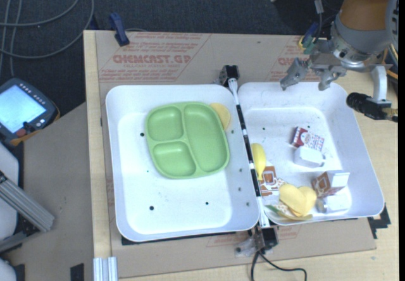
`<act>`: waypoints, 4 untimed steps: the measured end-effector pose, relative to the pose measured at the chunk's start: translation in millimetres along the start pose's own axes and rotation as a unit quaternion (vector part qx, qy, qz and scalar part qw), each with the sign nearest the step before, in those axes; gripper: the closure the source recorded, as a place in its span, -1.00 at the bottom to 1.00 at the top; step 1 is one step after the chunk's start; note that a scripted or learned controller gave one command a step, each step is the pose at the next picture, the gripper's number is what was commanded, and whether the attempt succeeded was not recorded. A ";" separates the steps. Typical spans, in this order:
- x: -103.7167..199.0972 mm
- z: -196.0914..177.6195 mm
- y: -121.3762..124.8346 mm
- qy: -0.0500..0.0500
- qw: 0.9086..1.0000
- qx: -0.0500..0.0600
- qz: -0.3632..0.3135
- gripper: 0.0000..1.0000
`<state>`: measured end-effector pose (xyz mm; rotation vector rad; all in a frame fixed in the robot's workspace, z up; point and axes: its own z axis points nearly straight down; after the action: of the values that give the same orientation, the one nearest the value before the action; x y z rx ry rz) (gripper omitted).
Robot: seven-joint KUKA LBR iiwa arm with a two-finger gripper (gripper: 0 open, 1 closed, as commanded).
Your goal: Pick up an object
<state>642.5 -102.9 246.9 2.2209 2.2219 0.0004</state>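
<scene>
The grey two-finger gripper hangs over the far rim of the right shallow white bin, fingers spread apart and gripping nothing; below it, well apart, lie small red-and-white cartons, a yellow banana and a yellow plastic fruit; the left white bin bears a green compartment tray.
</scene>
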 end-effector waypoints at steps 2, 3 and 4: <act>-32.0 132.2 -60.3 0.000 1.000 0.001 0.001 -1.00; -42.3 157.6 -36.5 -0.002 1.000 -0.005 0.000 -1.00; -44.4 145.8 -34.9 -0.004 1.000 -0.008 0.000 1.00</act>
<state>607.7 -147.3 101.1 2.2089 2.2083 0.0096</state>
